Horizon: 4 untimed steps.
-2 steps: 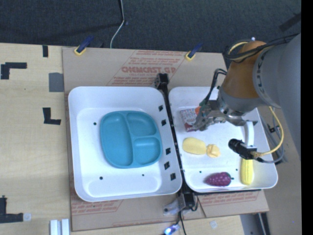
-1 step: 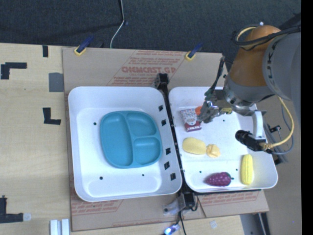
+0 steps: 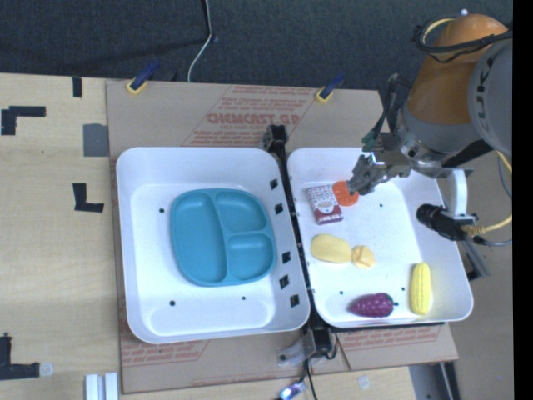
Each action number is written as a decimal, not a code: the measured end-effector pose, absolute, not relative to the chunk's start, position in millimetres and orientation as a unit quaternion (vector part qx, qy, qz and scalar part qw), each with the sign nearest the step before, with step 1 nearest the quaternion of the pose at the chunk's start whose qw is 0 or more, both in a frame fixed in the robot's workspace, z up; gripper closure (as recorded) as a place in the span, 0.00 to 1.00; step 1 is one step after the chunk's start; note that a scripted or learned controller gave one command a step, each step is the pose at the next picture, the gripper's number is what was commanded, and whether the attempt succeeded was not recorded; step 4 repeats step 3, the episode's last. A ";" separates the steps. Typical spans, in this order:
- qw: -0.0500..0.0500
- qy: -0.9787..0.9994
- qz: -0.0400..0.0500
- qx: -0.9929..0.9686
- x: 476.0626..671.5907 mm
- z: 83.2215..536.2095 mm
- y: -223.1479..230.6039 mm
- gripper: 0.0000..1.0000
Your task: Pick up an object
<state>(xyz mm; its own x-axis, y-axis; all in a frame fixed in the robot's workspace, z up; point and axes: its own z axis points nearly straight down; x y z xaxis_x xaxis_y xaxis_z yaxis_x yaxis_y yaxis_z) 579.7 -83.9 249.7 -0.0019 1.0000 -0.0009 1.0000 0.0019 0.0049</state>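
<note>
I am watching the tabletop (image 3: pixel 50 223), where two white bins are sitting side by side. The left bin (image 3: pixel 141 182) is carrying a blue divided plate (image 3: pixel 222 236). The right bin (image 3: pixel 441 248) is holding the small things, and the arm (image 3: pixel 454 73) is reaching over its far end. The gripper (image 3: pixel 364 176) is hanging just above an orange piece (image 3: pixel 345 195), which is lying beside a red-and-white packet (image 3: pixel 324 203); I cannot tell how the fingers are set. I am judging that a straight descent centred on the orange piece would serve best, since the packet is crowding one side. The yellow fruit (image 3: pixel 331 248), corn (image 3: pixel 420 287) and purple piece (image 3: pixel 371 305) are lying well apart, nearer the front rim, with open floor around them.
</note>
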 end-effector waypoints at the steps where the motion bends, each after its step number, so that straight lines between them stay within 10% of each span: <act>1: -0.001 0.709 0.000 0.705 576.5 251.9 -36.5 1.00; 4: -0.001 0.709 0.000 0.705 578.4 236.4 68.0 1.00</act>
